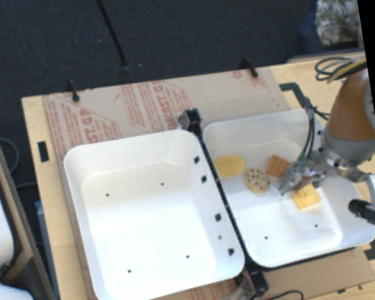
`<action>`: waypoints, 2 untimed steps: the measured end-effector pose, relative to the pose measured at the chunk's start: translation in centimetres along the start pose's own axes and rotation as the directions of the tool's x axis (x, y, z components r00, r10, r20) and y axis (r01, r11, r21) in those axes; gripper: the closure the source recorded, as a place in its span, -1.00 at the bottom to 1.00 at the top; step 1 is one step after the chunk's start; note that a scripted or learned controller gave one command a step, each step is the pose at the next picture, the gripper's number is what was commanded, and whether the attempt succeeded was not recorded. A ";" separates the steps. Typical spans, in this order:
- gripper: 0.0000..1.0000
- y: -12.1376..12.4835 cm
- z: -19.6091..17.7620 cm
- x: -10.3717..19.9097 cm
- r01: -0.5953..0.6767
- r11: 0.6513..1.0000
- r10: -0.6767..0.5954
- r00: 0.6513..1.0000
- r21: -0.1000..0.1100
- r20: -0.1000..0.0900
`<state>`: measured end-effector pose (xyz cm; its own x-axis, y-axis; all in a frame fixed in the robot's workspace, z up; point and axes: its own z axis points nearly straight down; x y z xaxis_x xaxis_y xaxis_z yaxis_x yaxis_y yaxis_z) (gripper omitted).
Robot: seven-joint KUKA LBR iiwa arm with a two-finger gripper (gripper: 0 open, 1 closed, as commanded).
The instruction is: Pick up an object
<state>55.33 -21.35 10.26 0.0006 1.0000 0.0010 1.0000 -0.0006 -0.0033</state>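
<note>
In the right bin, the tool hangs just above the yellow block (its upper-left corner nearest), with whether it is apart or together impossible to tell.

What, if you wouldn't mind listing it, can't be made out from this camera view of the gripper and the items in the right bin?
- Gripper: too small and blurred in the camera view to tell whether it grips anything.
- Yellow block: its upper edge meets the gripper; contact or overlap cannot be told.
- Speckled round piece, orange piece and pale yellow disc: too blurred to identify.
- Arm: cut off by the view's right side.
</note>
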 end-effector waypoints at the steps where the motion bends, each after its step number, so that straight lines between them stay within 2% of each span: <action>1: 1.00 0.1 -1.3 -0.1 -0.001 1.000 0.001 1.000 -0.005 0.002; 2: 1.00 -0.1 -7.6 -0.1 0.000 1.000 0.000 1.000 -0.009 0.003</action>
<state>55.22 -21.42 17.83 0.0003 1.0000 -0.0018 1.0000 -0.0003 0.0055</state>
